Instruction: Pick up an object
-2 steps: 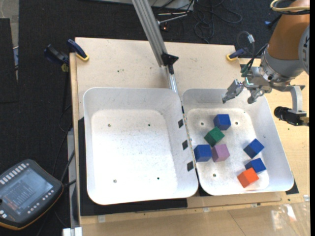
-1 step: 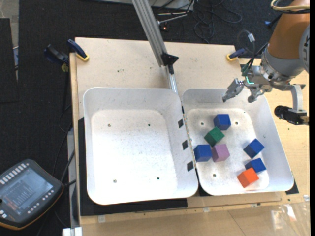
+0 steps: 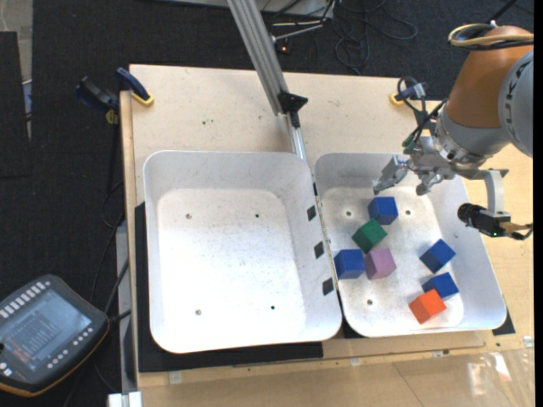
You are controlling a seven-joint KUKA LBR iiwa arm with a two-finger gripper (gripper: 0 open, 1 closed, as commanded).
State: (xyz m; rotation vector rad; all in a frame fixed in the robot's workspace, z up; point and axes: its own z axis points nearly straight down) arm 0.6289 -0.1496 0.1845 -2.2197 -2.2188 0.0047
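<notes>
The gripper (image 3: 405,176) hangs spread, gripping nothing, over the right bin (image 3: 475,265) (arm cropped at frame edge) — 7 blocks below.

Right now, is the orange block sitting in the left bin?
No, the orange block lies in the right bin, near its front corner beside a blue block.

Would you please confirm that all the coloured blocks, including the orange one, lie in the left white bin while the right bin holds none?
Not quite: the bins are swapped. The camera view shows the orange cube-shaped block and the other coloured blocks, such as the green cube-shaped block, lying in the right shallow white bin, while the left shallow white bin holds none.
</notes>
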